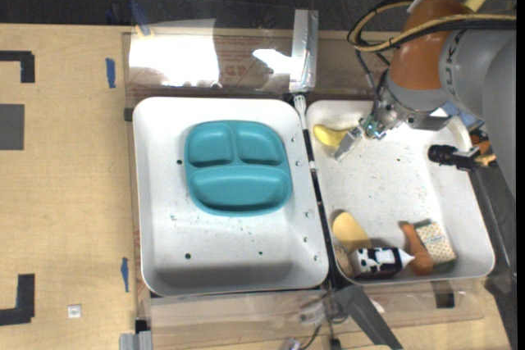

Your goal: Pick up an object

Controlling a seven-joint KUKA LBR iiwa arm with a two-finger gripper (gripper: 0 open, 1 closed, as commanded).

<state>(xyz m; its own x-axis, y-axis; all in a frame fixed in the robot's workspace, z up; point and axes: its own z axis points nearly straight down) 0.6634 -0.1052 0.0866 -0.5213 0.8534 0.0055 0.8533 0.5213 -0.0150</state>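
Yellow object (326, 134) lay in the 10 o'clock corner of the right bin (394, 194), close against the bin's far wall. The gripper (351, 141) sat just beside it on its 3 o'clock side, pointing toward it and very near or touching it. How far the gripper was open could not be told from this slant, and nothing could be seen held in it. The arm (422, 53), grey with its orange band, reached in from about 2 o'clock.

Farther out, at the bin's 6 o'clock edge, a small cluster lay together: a tan wedge (349, 229) at the cluster's 9 o'clock end, a black-and-white item (381, 260) just beside it toward 5 o'clock, then a brown sausage-shaped piece (415, 251) with a checkered tan block (435, 242) against it.

At 9 o'clock from all this, the left bin (156, 201) held a teal divided plate (238, 166), lying flat slightly toward 12 o'clock of its middle.
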